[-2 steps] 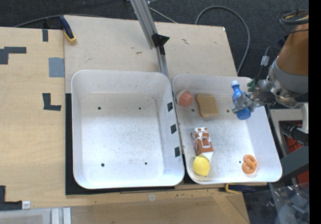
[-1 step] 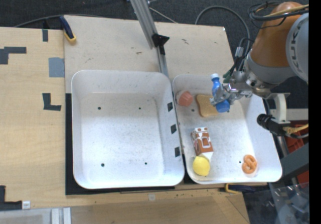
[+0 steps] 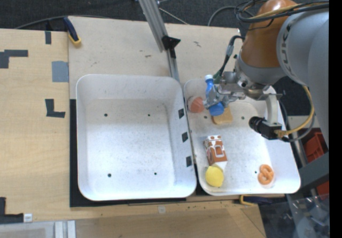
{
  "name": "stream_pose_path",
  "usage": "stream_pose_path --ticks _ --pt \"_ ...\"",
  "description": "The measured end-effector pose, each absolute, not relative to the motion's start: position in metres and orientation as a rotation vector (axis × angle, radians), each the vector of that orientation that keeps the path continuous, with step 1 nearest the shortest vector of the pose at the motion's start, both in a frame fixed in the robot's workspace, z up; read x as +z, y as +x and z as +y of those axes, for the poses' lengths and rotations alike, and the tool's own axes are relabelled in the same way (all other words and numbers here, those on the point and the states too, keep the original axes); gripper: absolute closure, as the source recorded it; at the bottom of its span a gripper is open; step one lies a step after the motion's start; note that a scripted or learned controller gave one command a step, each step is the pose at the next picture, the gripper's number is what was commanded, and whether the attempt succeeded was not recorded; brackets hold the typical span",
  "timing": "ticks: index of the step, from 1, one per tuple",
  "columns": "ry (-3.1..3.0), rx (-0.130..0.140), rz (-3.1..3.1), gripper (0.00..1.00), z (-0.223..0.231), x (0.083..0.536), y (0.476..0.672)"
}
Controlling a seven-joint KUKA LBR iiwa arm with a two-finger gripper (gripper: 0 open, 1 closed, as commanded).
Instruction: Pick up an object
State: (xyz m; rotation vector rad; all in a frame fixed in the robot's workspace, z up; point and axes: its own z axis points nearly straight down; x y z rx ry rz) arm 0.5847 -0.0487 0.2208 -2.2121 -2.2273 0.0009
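My gripper (image 3: pixel 215 94) hangs low over the far left part of the right bin (image 3: pixel 283 178). A blue object (image 3: pixel 216 108) sits right under it, partly hidden by the gripper, and I cannot see whether it is held. A tan block (image 3: pixel 224 117) lies just in front of the blue object. A reddish ball (image 3: pixel 197 105) rests to the gripper's left, against the bin wall. Nearer the front lie an orange-and-white box (image 3: pixel 215 150), a yellow ball (image 3: pixel 215 176) and an orange ring-shaped thing (image 3: pixel 265 174).
The left bin (image 3: pixel 133 135) stands beside the right one, with a shared rim between them. A grey metal pole (image 3: pixel 152 13) slants in from the top down to the bins' far edge. A black cable end (image 3: pixel 263 126) hangs from the arm over the right bin.
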Motion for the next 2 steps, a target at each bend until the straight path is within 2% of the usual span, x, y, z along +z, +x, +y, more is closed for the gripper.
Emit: stream_pose_path --ticks 2 --pt "-2.212 -0.003 -2.229 1.00 0.065 0.226 0.637"
